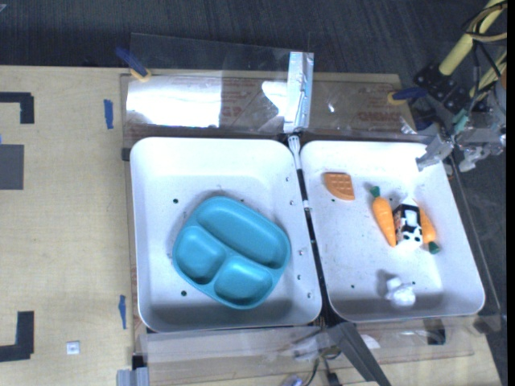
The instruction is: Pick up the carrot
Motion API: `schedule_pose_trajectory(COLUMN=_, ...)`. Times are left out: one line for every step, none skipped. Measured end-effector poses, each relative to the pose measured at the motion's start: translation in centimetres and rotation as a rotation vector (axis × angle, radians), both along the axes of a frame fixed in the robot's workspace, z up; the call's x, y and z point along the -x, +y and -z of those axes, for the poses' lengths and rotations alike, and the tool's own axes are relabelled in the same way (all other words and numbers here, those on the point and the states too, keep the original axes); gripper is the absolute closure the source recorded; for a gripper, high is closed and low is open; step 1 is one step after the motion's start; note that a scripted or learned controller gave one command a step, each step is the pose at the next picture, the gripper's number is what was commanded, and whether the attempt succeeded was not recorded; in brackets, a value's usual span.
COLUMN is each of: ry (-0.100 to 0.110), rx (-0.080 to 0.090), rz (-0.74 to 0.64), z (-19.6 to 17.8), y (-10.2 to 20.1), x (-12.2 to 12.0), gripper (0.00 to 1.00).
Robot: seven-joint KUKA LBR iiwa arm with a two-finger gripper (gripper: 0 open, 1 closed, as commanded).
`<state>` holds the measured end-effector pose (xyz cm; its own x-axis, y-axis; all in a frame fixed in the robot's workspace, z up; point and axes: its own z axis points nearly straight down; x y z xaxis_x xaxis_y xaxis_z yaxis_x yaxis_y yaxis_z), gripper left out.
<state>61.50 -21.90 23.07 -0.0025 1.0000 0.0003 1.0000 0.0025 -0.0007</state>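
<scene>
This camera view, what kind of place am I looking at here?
Probably a robot test bench in a lab, not a kitchen: two shallow white bins on a wooden bench, toy food such as a carrot, and a blue divided plate.

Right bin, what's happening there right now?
Nothing is being handled yet. The right bin holds two carrots, one left of a black-and-white toy and another against its right side, plus a waffle-like piece and a small white object. The gripper sits at the bin's upper right corner, holding nothing. The left bin holds a blue divided tray.
</scene>
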Motion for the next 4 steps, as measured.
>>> schedule_pose_trajectory(ry=-0.004, rx=0.001, rz=0.197, z=12.4, y=5.7, x=2.0, gripper=0.00)
schedule_pose_trajectory(ry=-0.014, rx=-0.021, rz=0.256, z=13.7, y=2.2, x=1.4, gripper=0.00)
schedule_pose_trajectory(ry=-0.028, rx=-0.017, rz=0.174, z=13.4, y=1.9, x=5.3, gripper=0.00)
schedule_pose_trajectory(ry=-0.021, rx=-0.011, rz=0.094, z=13.6, y=2.0, x=5.1, gripper=0.00)
